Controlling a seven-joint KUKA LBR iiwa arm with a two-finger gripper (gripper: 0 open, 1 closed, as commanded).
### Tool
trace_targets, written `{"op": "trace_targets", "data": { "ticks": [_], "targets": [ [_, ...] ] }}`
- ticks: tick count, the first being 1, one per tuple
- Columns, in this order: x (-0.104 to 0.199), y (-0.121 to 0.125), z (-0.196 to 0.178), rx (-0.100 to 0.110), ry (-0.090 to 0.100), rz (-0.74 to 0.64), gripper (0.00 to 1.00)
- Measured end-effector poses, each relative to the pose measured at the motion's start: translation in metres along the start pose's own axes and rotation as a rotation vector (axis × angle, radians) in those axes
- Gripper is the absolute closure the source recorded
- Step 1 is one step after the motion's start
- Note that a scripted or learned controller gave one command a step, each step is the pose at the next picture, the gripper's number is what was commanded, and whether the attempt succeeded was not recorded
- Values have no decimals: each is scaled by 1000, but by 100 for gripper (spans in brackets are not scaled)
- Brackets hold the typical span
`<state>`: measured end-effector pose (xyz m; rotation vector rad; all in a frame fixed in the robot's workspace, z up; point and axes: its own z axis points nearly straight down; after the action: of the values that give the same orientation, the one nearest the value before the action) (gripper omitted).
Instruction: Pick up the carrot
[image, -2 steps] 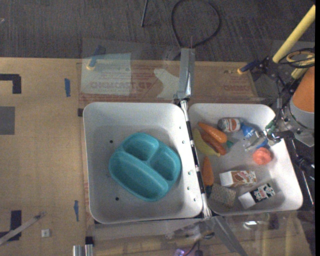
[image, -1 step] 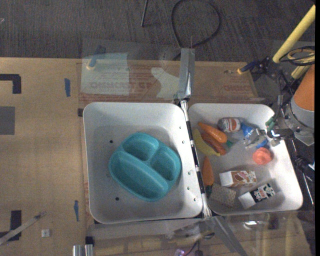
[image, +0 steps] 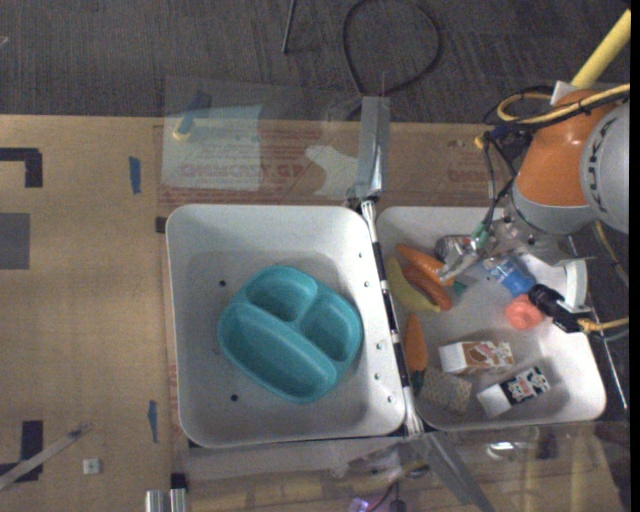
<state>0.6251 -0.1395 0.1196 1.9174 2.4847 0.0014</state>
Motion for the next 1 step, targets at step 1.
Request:
{"op": "trace_targets", "data": {
  "ticks": [1],
  "targets": [
    [-40, -25, -5, -2, 2, -290, 0]
  ]
}}
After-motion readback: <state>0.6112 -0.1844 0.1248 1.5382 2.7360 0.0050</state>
